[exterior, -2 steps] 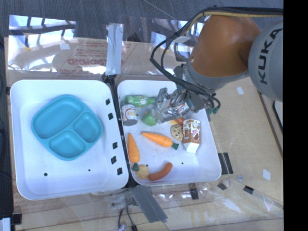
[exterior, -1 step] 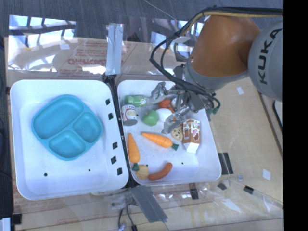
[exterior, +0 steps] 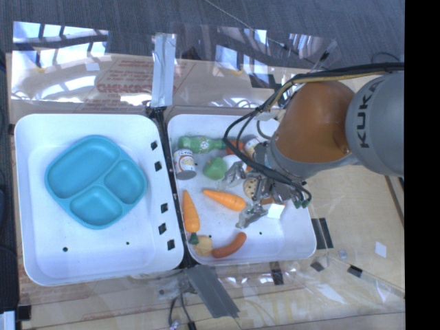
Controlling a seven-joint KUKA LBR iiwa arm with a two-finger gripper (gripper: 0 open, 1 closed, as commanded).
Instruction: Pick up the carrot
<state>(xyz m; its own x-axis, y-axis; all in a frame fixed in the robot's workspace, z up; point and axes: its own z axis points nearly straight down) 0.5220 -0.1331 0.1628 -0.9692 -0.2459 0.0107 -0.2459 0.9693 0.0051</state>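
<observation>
A: Carrot (exterior: 225,199): right bin (exterior: 295,243), mid-floor, lying free; a second carrot (exterior: 190,213) sits by the left wall.

B: Claw (exterior: 251,215): just right of the first carrot; I can't tell its opening, and I see nothing gripped.

A: Risk: fingers nudging it toward the sausage (exterior: 229,246), or clipping neighbouring clutter.

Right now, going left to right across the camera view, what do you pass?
Blue tray in the left bin → can → upright carrot → sausage → gripper → orange band. A second carrot and green items lie above the sausage, so their order is unclear.
</observation>
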